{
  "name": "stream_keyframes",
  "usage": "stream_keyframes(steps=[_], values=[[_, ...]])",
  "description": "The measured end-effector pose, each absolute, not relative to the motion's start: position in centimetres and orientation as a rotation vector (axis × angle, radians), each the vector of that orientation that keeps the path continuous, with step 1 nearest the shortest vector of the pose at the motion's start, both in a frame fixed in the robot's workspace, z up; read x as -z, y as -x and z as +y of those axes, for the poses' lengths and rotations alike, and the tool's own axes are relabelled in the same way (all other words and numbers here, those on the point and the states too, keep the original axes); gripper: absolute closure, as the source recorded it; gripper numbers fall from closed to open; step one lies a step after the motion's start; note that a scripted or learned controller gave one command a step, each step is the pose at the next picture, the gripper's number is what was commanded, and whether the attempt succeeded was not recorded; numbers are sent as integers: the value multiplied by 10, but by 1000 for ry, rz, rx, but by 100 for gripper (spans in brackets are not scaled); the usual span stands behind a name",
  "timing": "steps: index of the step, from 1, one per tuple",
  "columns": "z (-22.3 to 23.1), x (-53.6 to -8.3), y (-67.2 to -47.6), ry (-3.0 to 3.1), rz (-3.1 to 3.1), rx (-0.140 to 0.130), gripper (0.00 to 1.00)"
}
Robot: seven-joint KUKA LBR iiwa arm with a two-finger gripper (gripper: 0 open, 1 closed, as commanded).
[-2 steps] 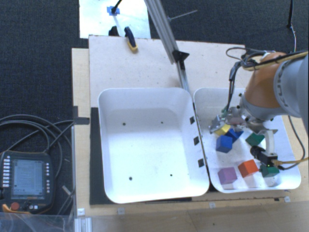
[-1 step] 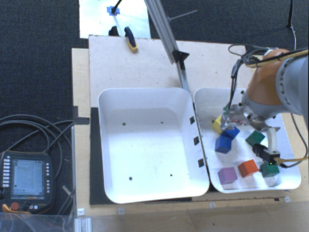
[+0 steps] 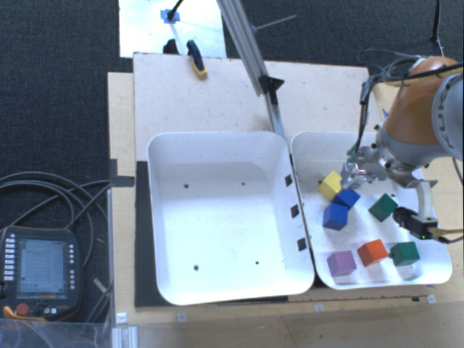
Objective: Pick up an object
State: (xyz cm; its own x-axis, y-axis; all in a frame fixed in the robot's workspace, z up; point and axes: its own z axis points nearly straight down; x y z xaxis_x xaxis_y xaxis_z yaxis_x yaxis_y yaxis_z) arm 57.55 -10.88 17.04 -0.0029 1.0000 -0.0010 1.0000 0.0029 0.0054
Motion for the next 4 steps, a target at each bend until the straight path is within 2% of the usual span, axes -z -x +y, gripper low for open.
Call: stream_keyframes(steps=[2, 4], values=[[-107, -289, -577, -2211, 2222, -7, 100], [-16, -270, -578, -2212, 2233, -2, 100]])
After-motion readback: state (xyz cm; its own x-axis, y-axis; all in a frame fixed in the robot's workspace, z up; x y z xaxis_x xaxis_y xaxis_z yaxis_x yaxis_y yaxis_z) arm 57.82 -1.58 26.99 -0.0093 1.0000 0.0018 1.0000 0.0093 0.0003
